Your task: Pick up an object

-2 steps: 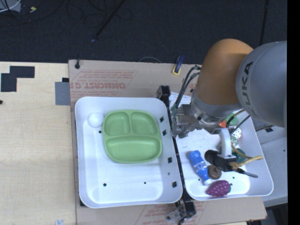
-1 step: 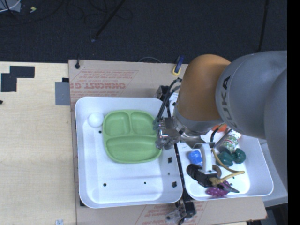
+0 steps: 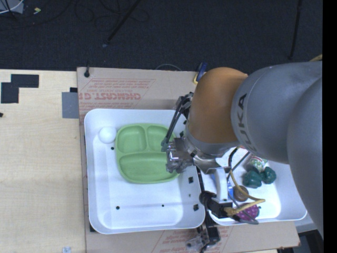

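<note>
Likely the gripper (image 3: 174, 159), grip state impossible to tell, scrapes the green plate (image 3: 143, 154) rim at frame centre and slips off, missing the ball (image 3: 107, 135)

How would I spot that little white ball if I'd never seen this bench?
Find the left white bin, the one holding the green divided plate. The white ball sits in that bin's far left corner, just beside the plate. It is the bin's only small round thing, nearly matching the bin's colour.
</note>
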Robot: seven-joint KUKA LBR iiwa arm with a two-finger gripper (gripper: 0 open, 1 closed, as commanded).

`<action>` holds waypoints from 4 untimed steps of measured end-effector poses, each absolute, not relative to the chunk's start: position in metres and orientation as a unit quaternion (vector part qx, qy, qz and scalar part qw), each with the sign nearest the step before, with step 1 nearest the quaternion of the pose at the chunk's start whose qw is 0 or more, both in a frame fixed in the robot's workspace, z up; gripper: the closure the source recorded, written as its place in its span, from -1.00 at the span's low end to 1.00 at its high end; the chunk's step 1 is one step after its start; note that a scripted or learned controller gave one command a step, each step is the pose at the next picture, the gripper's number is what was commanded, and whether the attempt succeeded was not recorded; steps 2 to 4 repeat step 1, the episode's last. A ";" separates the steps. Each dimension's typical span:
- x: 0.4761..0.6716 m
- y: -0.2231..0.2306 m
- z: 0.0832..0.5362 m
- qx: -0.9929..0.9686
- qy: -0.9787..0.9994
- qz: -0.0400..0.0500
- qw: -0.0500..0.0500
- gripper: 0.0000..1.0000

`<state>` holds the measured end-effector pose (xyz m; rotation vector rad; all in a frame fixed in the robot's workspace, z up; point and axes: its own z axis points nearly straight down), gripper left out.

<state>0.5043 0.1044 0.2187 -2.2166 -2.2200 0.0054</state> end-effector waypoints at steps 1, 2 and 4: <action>0.496 0.093 0.225 -0.707 -0.707 0.002 0.002 1.00; 0.496 0.093 0.225 -0.707 -0.707 0.002 0.002 1.00; 0.496 0.093 0.225 -0.707 -0.707 0.002 0.002 1.00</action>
